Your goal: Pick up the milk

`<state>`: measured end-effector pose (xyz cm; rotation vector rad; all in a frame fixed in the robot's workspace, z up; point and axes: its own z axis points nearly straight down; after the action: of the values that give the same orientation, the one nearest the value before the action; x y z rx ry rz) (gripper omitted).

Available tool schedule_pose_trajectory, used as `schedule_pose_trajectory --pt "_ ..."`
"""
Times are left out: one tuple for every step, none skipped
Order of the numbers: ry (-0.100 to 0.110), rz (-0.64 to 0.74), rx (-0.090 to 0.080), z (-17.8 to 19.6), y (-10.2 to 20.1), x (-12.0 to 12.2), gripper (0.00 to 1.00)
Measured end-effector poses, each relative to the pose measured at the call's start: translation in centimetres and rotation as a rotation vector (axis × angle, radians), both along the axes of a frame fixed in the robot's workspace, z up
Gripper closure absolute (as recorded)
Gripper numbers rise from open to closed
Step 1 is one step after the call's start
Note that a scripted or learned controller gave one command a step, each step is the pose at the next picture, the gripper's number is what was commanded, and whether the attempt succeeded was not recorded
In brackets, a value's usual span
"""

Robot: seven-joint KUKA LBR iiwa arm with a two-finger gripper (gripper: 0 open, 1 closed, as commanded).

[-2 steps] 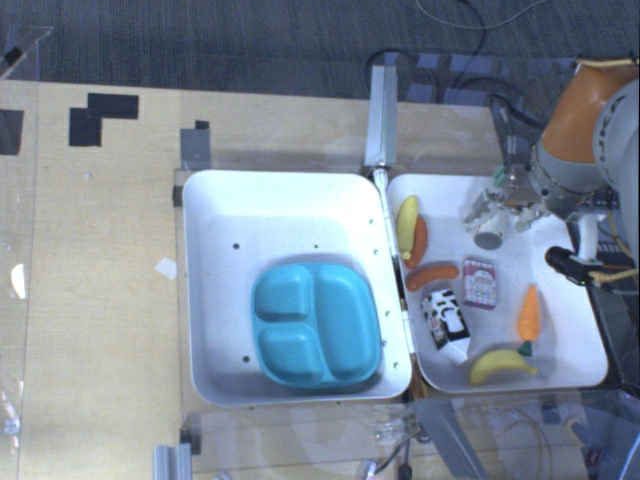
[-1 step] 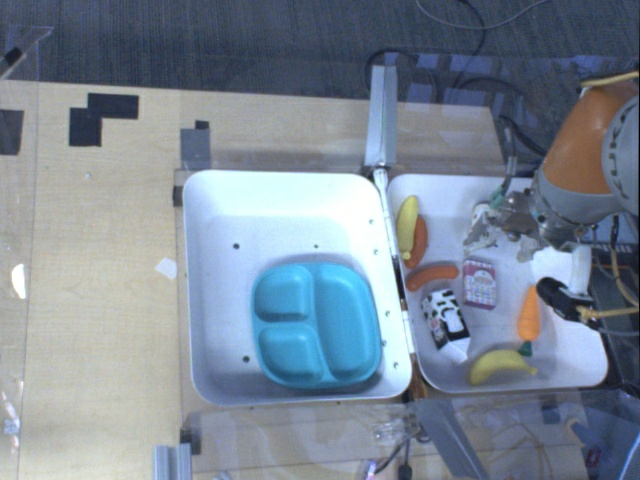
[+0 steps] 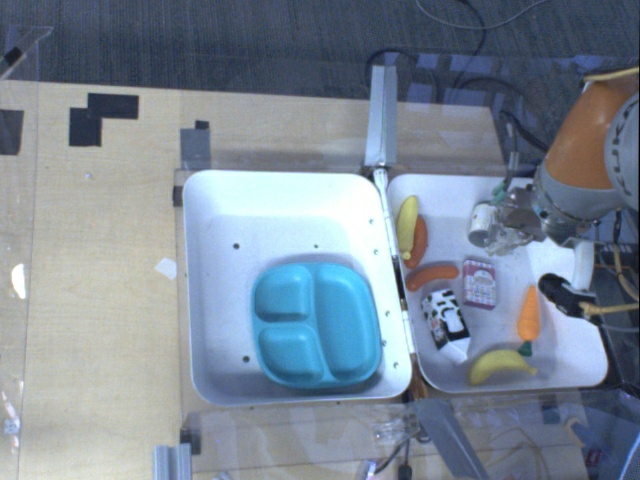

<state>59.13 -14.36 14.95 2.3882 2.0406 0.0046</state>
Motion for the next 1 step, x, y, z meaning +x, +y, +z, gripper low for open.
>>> schedule_pose_trajectory --pt "0.000 -0.247 -0.003 11.75 -0.21 1.26 1.00"
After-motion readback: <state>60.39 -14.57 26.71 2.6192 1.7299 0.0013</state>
